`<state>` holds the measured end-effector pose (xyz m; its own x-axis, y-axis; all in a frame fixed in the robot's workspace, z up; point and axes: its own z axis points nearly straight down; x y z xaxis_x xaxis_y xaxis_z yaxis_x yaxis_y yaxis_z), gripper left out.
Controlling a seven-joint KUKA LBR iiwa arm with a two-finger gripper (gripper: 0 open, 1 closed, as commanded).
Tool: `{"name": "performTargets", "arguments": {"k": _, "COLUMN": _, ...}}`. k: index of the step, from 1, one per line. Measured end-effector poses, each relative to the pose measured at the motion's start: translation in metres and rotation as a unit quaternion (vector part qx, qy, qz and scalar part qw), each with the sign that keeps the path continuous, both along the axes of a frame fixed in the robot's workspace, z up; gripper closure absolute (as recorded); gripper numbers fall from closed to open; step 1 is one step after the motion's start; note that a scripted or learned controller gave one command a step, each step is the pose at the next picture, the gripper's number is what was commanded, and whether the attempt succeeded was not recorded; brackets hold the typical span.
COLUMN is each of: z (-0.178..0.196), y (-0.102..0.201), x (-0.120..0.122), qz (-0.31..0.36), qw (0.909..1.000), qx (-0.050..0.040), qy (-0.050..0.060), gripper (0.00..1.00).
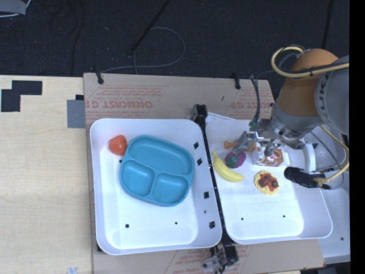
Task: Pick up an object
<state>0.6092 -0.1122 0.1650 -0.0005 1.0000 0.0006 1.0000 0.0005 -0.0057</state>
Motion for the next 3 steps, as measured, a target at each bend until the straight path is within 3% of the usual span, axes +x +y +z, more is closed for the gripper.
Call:
{"name": "performTargets", "arguments": {"k": 2, "z": -0.076, "y": 0.007, "x": -0.007, "qz": -0.001, "qw": 1.0, "qx": -0.0014, "qy": -0.003, "gripper": 0.0}}
{"name": "performTargets", "arguments": {"k": 3, "z": -0.067, "y": 0.006, "x": -0.009, "qz": -0.004, "qw": 1.0, "qx": -0.0002, "qy": -0.001, "gripper": 1.0}}
